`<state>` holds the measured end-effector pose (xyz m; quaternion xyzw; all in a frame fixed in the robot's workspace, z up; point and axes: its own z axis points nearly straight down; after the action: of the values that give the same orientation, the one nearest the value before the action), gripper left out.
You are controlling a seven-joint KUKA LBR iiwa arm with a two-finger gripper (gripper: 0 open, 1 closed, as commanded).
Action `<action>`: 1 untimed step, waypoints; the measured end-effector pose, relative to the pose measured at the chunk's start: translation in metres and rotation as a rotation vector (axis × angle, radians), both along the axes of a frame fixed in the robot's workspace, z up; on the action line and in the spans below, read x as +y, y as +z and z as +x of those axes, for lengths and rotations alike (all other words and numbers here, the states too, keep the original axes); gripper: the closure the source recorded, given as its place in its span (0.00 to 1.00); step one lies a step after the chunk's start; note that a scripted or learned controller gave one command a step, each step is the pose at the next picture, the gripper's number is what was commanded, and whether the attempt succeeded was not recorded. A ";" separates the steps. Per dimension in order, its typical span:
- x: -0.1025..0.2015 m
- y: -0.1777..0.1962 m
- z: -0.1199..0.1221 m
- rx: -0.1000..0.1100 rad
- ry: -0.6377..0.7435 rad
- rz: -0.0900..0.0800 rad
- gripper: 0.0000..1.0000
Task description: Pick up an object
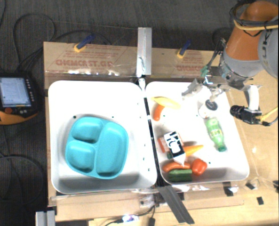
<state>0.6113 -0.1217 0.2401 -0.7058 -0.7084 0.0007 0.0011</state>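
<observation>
Jaws (203,89) of the arm (252,36), over the upper part of the right bin (233,173); two pale fingers spread apart, one toward the left at the bin's top edge, one lower by a white round cap, with nothing seen between them, so the jaws stand wide. Just below them a green bottle (215,133) lies on the bin floor, its white cap uppermost and near the lower finger; whether finger and cap touch cannot be told. To the left of the jaws a yellow banana (166,101) lies near the bin's top left corner, with an orange carrot (157,112) just beneath it against the left wall. Lower in the bin, a white carton with black print (173,145) lies tilted, a second carrot (193,149) beside it on the right. At the bottom edge lie a red tomato (199,166), a green cucumber (179,175) and a further orange-red piece (171,165), all close together. The left bin (59,102) holds a turquoise divided plate (97,147). Both bins rest on a bench (106,60) of brown board; a handheld control pendant (11,95) lies on the dark floor at far left
</observation>
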 end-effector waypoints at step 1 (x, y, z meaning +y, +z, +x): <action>0.042 -0.058 0.012 0.001 0.023 -0.001 0.00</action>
<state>0.6228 -0.0800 0.1825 -0.6975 -0.7166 0.0014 0.0010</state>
